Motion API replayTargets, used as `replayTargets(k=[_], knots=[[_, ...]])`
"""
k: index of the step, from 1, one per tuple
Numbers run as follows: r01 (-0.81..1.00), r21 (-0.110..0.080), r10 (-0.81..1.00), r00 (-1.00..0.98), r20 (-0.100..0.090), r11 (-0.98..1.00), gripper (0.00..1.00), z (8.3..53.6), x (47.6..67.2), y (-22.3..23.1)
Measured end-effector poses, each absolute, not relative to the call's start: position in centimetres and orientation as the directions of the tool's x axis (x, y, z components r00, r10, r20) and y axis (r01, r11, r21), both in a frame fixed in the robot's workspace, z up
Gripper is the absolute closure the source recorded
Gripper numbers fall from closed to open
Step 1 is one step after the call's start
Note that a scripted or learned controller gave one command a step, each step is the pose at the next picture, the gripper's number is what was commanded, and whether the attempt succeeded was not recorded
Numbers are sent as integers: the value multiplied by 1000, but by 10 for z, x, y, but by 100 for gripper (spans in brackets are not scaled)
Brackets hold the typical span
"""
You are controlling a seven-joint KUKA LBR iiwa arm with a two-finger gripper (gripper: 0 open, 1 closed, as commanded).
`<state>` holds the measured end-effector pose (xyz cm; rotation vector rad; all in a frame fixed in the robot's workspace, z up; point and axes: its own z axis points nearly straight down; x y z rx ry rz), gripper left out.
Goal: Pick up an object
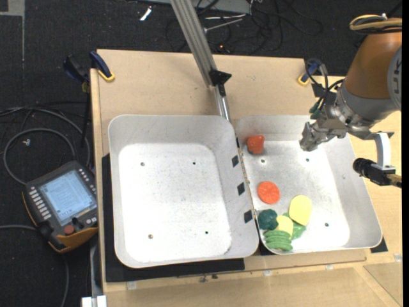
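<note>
The gripper [309, 143] hangs near the right bin's [358, 235] back edge — its grip state I cannot tell — so it should descend squarely over 1 isolated target, likely the orange piece [255, 144], avoiding the clustered items [284, 222]

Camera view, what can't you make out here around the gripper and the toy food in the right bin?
- Gripper: too small and dark to show how its fingers stand.
- Green pieces by the yellow piece: bunched and overlapping, so count and kind are unclear.
- Arm: cut off by the right edge.
</note>
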<state>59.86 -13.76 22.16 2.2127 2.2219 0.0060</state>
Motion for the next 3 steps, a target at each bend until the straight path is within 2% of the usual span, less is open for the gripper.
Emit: replayTargets(k=[1,2,3], knots=[[1000,2,1000,-3,-1,3,100,228,599,-137],[1000,0,1000,-8,2,8,100,219,612,-83],[1000,-1,1000,-8,2,8,100,214,612,-32]])
